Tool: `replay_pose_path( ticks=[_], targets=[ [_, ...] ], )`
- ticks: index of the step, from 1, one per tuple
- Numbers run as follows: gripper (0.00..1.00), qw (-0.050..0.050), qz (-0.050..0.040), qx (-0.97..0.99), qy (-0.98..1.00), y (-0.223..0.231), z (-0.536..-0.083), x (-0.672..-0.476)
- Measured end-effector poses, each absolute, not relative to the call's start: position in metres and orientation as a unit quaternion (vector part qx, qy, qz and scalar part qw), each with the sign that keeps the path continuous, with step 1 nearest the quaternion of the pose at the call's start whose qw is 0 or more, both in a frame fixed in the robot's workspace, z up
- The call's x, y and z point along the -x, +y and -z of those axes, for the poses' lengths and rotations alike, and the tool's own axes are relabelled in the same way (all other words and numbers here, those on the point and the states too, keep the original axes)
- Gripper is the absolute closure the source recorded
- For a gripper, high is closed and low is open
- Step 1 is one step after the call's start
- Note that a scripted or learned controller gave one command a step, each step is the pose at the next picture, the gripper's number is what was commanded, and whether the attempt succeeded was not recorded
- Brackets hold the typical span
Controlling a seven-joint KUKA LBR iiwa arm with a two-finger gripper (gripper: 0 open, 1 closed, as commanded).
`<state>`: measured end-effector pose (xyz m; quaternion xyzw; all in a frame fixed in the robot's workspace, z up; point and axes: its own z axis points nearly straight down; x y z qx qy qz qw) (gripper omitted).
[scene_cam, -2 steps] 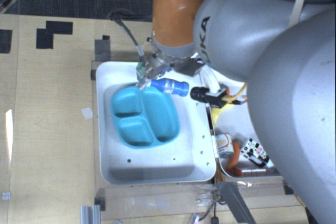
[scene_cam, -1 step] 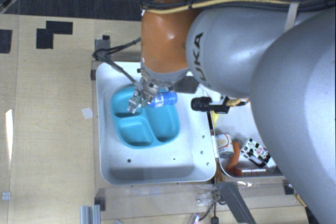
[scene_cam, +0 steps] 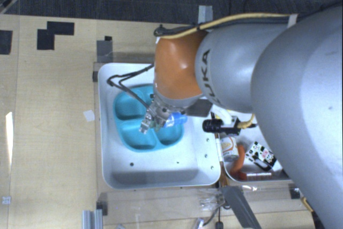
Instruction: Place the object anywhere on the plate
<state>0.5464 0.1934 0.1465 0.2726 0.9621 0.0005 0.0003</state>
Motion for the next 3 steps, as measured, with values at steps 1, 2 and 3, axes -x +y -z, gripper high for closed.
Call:
replay_pose_path(
  ticks=[1,2,3],
  targets=[
    [1.00,0.002,-0.0017,-0.329,0.944,0.142,-0.173,-0.488],
    [1.00,0.003,-0.0022,-0.255,0.967,0.196,-0.232,-0.522],
    [1.00,0.001,-0.0011,-0.386,0.923,0.179,-0.187,-0.545]
  ],
)
